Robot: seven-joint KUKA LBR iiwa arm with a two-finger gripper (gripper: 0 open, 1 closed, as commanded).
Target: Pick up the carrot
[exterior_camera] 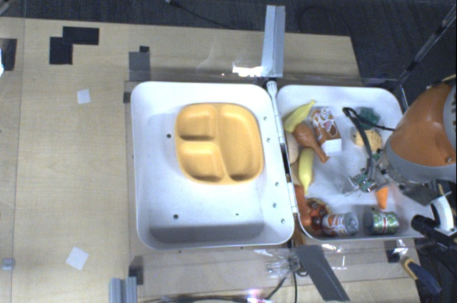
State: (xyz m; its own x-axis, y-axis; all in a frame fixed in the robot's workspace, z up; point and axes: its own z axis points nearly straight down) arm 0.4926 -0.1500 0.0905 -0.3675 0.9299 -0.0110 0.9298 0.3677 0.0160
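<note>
The carrot (383,196) shows as a short orange piece on the floor of the right bin (339,169), near the front right, partly covered by the arm. My gripper (365,181) is down inside that bin, just left of and slightly above the carrot, very close to it. The grey wrist and orange band (425,128) cover the bin's right side. I see nothing lifted off the floor of the bin.
The right bin also holds two bananas (300,116), a brown drumstick (312,140), a snack packet (325,124), a green can (383,222) and a bottle (335,224) along the front wall. The left bin (153,173) holds a yellow divided plate (218,142).
</note>
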